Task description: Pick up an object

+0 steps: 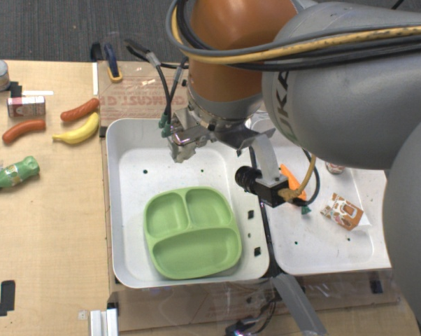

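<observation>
Green divided plate (193, 232) lies in your left bin (119, 208), toward its near edge. Your gripper (184, 144) hangs over that bin's far edge, nothing in it. A small packet (344, 211) lies in the right bin (350, 257).

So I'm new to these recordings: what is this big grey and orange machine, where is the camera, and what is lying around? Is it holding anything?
The large grey arm with the orange band is a robot arm that reaches in from the right. One camera is fixed above the bench and looks down at a slant. Its two-finger gripper hangs over the left shallow white bin, near that bin's back edge; I see nothing between its fingers. In that bin lies a green divided plastic plate. The right white bin holds a small orange and white packet. On the wooden bench to the left lie a yellow banana, two red sausages and a green bottle, all of which look like toys.
</observation>
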`<state>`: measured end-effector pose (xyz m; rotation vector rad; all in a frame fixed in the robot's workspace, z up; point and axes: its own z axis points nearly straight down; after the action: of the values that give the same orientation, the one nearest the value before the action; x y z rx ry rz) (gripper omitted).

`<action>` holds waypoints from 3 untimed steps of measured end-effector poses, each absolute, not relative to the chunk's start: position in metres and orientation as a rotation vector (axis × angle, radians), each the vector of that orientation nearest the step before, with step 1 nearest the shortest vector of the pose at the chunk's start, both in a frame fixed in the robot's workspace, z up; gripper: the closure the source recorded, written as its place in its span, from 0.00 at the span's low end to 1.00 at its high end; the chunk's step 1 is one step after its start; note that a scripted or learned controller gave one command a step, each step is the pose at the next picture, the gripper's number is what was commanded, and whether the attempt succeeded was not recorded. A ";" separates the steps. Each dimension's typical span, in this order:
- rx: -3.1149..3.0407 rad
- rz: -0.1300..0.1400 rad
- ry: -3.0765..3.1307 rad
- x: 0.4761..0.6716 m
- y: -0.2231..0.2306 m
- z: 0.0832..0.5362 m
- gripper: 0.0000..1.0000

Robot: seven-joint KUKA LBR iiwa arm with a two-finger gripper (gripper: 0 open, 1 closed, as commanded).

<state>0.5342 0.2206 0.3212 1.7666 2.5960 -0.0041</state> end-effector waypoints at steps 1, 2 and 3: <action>1.721 -0.008 2.631 0.484 0.146 0.199 1.00; 2.056 0.031 2.356 0.486 0.189 0.104 1.00; 2.355 -0.007 2.077 0.545 0.202 0.204 1.00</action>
<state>0.5450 0.2020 0.2040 2.3554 2.0772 -0.0068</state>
